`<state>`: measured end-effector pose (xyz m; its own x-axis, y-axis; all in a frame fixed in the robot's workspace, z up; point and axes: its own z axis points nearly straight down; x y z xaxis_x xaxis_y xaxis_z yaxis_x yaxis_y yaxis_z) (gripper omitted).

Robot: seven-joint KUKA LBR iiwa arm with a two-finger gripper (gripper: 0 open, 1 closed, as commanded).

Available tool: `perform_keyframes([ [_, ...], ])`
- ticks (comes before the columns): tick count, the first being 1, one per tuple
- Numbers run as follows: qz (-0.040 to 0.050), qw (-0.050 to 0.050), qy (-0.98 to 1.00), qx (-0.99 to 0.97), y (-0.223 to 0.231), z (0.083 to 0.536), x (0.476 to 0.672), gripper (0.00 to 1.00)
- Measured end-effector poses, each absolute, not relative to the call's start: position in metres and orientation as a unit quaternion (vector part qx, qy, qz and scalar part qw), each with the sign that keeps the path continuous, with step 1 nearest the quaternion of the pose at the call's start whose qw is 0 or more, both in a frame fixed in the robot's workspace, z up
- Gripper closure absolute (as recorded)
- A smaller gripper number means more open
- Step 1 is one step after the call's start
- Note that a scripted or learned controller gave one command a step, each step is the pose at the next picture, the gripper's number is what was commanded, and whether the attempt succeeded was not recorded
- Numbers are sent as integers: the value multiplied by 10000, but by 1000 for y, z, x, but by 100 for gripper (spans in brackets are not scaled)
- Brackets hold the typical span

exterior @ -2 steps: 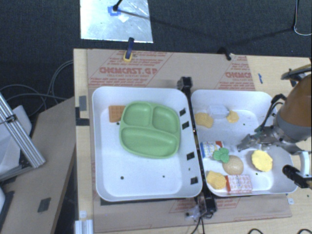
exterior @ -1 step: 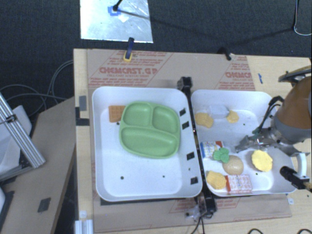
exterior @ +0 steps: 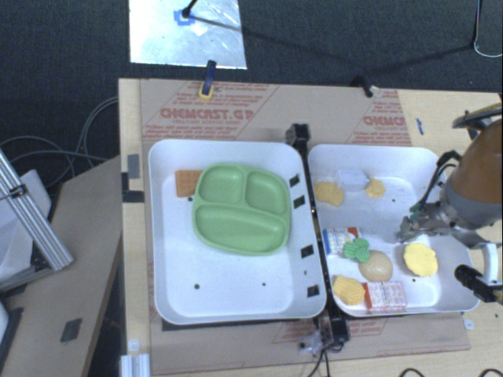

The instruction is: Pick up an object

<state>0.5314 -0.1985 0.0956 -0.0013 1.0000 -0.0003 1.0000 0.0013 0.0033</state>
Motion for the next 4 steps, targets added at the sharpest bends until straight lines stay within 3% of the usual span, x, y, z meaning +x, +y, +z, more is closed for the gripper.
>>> perform_keyframes([
  [2,18,36,7087,7055,-192,205,530,100],
  [3,11,22,7088,7054,-192,226,532,100],
  [4,17,9,7107,7035,-142,215,556,100],
])
